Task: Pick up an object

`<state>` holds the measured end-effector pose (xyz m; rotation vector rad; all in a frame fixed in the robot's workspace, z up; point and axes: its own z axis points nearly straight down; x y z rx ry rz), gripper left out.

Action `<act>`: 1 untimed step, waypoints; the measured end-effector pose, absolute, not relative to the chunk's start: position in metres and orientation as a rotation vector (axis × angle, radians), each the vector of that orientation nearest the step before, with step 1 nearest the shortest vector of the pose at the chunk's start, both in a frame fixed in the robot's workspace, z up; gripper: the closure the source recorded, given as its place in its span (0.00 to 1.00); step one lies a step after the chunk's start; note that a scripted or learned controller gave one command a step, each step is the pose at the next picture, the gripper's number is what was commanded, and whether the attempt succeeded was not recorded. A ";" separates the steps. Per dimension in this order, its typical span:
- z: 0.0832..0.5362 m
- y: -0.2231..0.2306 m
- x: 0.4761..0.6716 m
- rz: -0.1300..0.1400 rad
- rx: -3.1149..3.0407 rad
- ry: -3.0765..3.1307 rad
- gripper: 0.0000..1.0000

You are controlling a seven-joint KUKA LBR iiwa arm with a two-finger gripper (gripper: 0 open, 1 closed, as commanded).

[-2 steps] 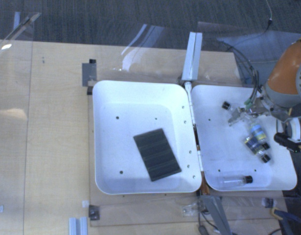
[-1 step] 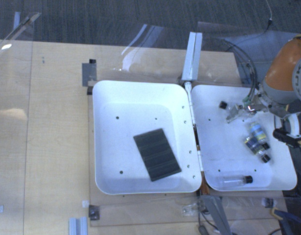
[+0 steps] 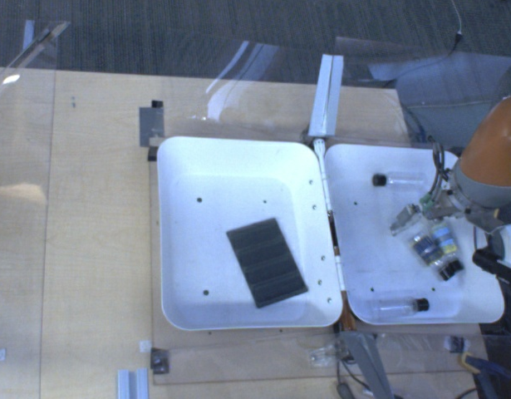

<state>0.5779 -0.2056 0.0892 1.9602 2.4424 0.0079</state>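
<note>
**Arm over the right bin, nothing lifted**

Nearest the camera, along the front wall of the right bin, a clear tube with a dark cap lies flat. Just beyond it, a small bottle with a blue label and dark cap rests on the bin floor. In the left bin, a dark ribbed rectangular pad lies flat, turned at a slant. Farther back in the right bin, the pincer hangs just above the bottle's far side; whether its fingers are spread or pressed together cannot be told. Beyond it, a second clear tube with a dark cap lies near the back wall. The wooden tabletop carries both bins.
</note>
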 end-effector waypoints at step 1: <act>0.090 -0.206 0.519 0.009 1.959 2.440 0.00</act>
